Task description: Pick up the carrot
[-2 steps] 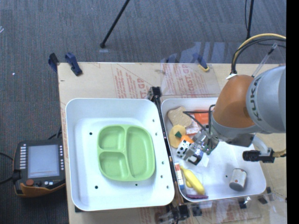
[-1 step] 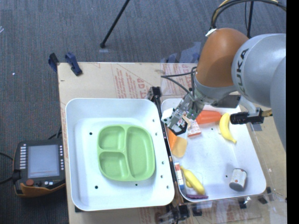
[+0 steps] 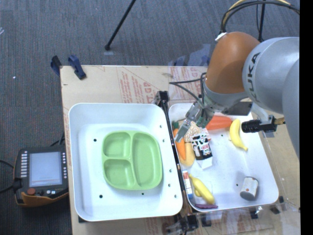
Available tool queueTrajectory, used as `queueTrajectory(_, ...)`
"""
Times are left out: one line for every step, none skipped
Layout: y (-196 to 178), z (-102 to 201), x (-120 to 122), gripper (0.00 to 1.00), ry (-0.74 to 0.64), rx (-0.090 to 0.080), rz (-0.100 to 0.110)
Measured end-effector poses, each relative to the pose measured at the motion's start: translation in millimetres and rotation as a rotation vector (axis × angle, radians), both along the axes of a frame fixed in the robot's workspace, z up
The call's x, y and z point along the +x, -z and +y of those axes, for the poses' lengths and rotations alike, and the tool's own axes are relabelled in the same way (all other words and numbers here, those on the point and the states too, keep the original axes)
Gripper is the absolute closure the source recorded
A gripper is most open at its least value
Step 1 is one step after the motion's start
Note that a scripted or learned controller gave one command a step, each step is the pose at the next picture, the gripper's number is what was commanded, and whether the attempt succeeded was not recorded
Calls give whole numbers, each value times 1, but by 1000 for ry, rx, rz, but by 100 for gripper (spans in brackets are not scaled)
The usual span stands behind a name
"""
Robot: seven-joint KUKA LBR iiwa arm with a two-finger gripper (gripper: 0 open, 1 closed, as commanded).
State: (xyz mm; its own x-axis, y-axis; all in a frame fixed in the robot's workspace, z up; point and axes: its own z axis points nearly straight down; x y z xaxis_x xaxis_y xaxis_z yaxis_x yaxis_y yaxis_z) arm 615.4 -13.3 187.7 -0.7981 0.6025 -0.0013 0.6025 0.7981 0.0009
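Nearest the lens, the arm (image 3: 259,67) bends over the right bin (image 3: 264,180), its gripper (image 3: 185,129) low at the crowded left wall just above the carrot (image 3: 182,151), fingers parted and gripping nothing, seemingly lined up to descend beside the milk carton (image 3: 203,148).

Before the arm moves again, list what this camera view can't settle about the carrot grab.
- End effector: small and blurred, so its grip state is unclear.
- Carrot: its near end is hidden behind the arm.
- Orange item beside the milk carton: partly covered, identity unclear.
- Purple thing at the right bin's front rim: mostly hidden.
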Motion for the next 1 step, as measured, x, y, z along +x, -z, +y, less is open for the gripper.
queueTrajectory(86,-70,17,0,12,-1,-7)
